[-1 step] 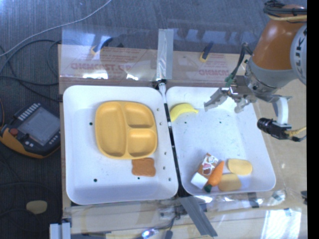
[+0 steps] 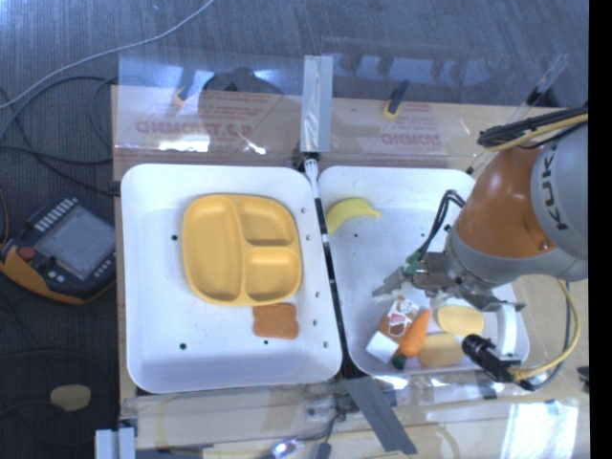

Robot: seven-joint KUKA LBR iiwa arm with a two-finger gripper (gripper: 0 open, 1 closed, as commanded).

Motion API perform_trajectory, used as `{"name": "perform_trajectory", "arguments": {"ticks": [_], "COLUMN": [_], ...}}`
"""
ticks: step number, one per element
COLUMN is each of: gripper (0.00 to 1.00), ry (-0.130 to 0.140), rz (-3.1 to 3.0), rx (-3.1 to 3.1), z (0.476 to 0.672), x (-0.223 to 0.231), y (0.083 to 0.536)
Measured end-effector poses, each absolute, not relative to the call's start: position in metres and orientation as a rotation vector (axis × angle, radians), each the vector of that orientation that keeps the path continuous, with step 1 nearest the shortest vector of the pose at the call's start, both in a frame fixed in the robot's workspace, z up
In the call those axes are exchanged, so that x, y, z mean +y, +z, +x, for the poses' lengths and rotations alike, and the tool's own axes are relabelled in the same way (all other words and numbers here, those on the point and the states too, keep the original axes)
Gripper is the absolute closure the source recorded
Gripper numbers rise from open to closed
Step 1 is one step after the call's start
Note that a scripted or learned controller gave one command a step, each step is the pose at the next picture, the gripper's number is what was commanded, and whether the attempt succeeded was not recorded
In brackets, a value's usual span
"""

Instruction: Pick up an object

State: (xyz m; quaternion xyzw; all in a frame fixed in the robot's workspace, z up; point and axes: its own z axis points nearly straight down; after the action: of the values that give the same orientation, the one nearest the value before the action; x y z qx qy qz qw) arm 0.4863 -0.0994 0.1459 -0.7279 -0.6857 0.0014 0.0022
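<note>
My gripper (image 2: 409,277) hangs low in the right bin (image 2: 402,194), below the orange wrist band. Just under it lies a small white and red carton (image 2: 397,319), with an orange carrot (image 2: 414,333) leaning against its right side. A pale yellow lemon-shaped piece (image 2: 460,318) and a tan piece (image 2: 439,353) sit to the right of the carrot, near the bin's front wall. A yellow banana (image 2: 348,212) lies apart at the bin's back left. The view shows nothing held by the gripper.
The left bin (image 2: 153,352) holds a yellow divided plate (image 2: 242,249) and a brown toast-like slab (image 2: 275,321) in front of it. A ridge between the two bins runs down the middle. The arm covers the right bin's right side.
</note>
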Motion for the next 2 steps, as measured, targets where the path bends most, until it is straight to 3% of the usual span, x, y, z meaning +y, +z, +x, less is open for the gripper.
{"name": "perform_trajectory", "arguments": {"ticks": [1,2], "gripper": [0.0,1.0], "ry": [-0.009,-0.015], "rz": [-2.222,-2.226], "rx": [-2.23,-2.232], "z": [0.487,0.489], "x": [-0.104,-0.104], "y": [0.09,0.1]}}
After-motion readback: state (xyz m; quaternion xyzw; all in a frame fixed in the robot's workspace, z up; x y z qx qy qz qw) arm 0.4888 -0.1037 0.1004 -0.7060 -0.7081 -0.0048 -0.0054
